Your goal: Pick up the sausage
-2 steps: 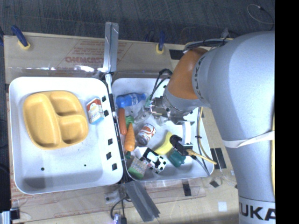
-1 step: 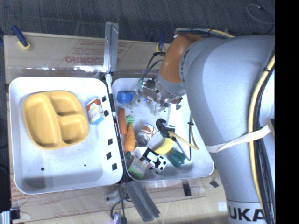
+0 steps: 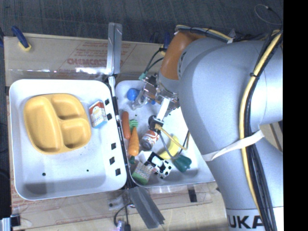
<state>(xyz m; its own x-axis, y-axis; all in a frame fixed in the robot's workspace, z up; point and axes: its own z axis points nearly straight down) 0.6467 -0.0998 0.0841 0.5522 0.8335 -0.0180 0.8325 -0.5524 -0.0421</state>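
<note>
Judging by looks, the sausage [image 3: 125,121] is taken as light and slippery; its middle is favoured. State of the gripper [image 3: 144,94] cannot be told

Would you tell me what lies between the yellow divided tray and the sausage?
A small red-and-white carton lies beside the tray, then the bins' adjoining walls come before the sausage, in the camera view.

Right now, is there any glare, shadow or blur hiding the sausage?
Camera view: no glare on the sausage, evenly lit and fairly sharp beside the carrot; the arm overhangs much of the right bin; a soft grey shadow fills a near corner of the left bin.
</note>
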